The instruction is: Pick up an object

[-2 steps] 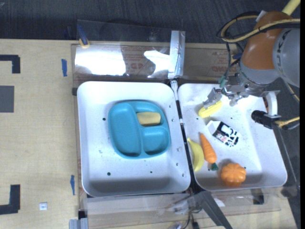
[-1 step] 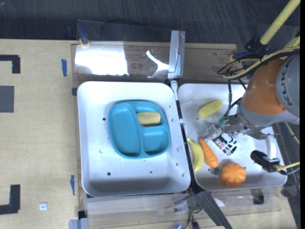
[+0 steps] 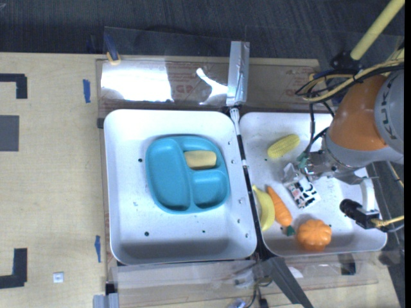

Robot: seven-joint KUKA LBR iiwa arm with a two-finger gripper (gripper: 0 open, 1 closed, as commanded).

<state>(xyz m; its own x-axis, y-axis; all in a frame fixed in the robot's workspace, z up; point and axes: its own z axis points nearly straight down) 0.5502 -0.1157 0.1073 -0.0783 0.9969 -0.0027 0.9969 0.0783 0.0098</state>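
In the right bin (image 3: 359,242) lie a yellow corn cob (image 3: 283,146), an orange carrot (image 3: 279,206), a yellow banana (image 3: 264,208) along the left wall and an orange pumpkin (image 3: 313,233) near the front. My gripper (image 3: 299,183) reaches in from the right and hangs low over the middle of this bin, just right of the carrot and below the corn. A black-and-white patterned piece sits at its tip. Nothing shows between its fingers.
The left bin (image 3: 122,191) holds a blue divided plate (image 3: 187,173) with a tan bread-like piece (image 3: 200,160) in its upper right compartment. A raised divider (image 3: 244,172) separates the bins. Cables and a yellow rod stand at the back right.
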